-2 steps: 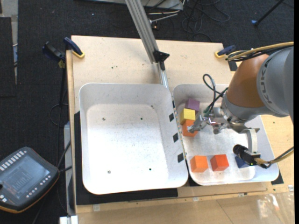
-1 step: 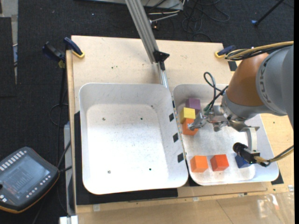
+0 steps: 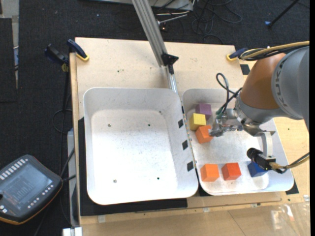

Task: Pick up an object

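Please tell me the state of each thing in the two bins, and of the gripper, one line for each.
Purple cube: resting in right bin, far end.
Yellow cube: resting, against the purple cube.
Orange block: tilted, at the gripper.
Orange cube: resting, near end.
Red cube: resting, beside the orange cube.
Blue cube: resting, partly hidden.
Gripper: low over the orange block.

1. We see the left bin (image 3: 133, 146) with a bare floor, open to approach from above.
2. In the right bin (image 3: 236, 154), three blocks crowd the far left corner: purple (image 3: 204, 109), yellow (image 3: 199, 120), orange (image 3: 203, 134) (touching or nearly so).
3. Along its near wall sit an orange cube (image 3: 210, 172), a red cube (image 3: 231, 171) and a blue block (image 3: 256, 169), with open floor between the two groups.
4. The arm (image 3: 270, 90) overhangs the right bin's far right part.
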{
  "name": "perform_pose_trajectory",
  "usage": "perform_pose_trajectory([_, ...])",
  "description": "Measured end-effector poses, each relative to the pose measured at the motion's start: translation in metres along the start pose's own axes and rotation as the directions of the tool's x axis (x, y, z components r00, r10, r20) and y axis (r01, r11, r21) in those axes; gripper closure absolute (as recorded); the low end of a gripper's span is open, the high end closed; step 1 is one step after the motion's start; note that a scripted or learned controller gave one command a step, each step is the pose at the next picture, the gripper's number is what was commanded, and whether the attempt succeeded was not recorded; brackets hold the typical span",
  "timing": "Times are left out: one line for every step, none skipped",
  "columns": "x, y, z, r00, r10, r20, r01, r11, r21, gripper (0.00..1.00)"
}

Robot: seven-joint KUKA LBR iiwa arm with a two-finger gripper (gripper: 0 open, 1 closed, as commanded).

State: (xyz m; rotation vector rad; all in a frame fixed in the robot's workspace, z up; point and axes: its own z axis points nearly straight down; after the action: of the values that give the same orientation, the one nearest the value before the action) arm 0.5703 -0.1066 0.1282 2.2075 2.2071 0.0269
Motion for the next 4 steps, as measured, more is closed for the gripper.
perform_pose_trajectory([0.002,-0.002,-0.062,1.0,-0.003,0.0,0.003,1.0,0.02,1.0])
perform_pose_trajectory([-0.002,-0.007,-0.11,1.0,-0.002,0.0,0.002,1.0,0.019,1.0])
perform_pose_trajectory([-0.002,-0.004,-0.164,1.0,-0.003,0.0,0.003,1.0,0.019,1.0])
perform_pose_trajectory([0.038,0.012,-0.144,1.0,-0.006,-0.002,0.006,1.0,0.027,1.0])
